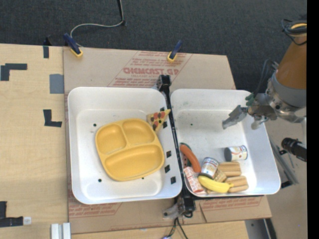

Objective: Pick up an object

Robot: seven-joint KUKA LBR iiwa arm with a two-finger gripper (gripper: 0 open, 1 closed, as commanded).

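the left bin (pixel 79 133) holds a yellow divided plate (pixel 129 148) and a pizza slice toy (pixel 158 117) at its right wall. the right bin (pixel 259 148) holds a red sausage (pixel 190 157), two cans (pixel 209 167), a banana (pixel 214 185) and what look like bread sticks (pixel 234 176), all in its near corner. the pincer (pixel 244 117) hangs over the right bin's far side, holding nothing; how far it is open cannot be told.

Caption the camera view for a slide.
Tool over the right bin, above cans, banana and sausage; yellow plate in the left bin.
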